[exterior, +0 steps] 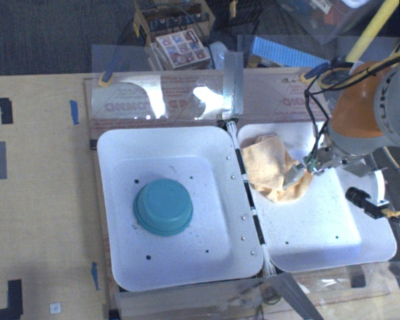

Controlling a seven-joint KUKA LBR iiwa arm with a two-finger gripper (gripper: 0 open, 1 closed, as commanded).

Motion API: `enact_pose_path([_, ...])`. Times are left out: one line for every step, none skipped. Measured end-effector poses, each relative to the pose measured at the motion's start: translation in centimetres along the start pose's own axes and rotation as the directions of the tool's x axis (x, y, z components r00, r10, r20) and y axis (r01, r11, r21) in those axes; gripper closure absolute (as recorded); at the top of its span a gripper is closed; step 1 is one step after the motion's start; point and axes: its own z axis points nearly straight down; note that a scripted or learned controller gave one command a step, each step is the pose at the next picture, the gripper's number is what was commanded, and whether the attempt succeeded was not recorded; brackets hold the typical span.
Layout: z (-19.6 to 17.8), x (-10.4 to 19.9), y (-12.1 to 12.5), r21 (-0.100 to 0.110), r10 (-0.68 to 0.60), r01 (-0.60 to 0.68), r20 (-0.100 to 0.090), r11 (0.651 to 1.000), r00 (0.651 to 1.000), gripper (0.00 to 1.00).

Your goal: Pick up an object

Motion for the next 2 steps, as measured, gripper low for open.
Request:
enact_pose_path([-1.1,-0.1,0.1,-0.005,0.001,-0.001,0.002,1.000,1.000,1.00])
enact_pose_path([-9.6,5.7,6.3,0.004,0.087,-0.087,0.000,0.996,0.996,1.00])
